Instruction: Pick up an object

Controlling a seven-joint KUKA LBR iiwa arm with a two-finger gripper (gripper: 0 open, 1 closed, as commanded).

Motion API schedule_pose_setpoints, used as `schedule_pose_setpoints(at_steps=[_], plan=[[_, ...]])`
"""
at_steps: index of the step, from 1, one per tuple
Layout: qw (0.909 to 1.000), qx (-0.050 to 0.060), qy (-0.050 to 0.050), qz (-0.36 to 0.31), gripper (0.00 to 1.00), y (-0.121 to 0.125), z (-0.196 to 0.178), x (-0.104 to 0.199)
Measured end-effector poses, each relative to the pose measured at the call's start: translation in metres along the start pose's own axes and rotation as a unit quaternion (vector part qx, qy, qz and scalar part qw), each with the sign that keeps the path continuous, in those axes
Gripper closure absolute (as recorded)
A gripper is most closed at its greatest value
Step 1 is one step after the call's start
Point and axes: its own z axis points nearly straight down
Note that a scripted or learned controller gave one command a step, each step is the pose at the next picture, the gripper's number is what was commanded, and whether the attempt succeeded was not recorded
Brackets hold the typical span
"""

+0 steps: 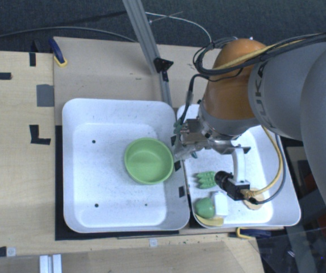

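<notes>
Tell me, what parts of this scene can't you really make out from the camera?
- Gripper: in the camera view the arm's wrist sits over it, so its fingers are too hidden to tell open from shut, or whether they hold anything.
- Right bin: much of its floor lies under the arm.
- Small green objects there: too small and blurred to identify.
- Green bowl in the left bin: plainly visible.

A pale wooden bench (15, 169) spread out well left of the pincer, dark carpet (66, 7) lay beyond it, and a grey pole (143, 30) slanted above.
</notes>
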Motion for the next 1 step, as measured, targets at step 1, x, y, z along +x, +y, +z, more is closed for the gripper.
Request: schedule_pose_setpoints(at_steps=[1], plan=[[1.0, 0.001, 0.0, 0.0, 1.0, -0.0191, -0.003, 0.0448]])
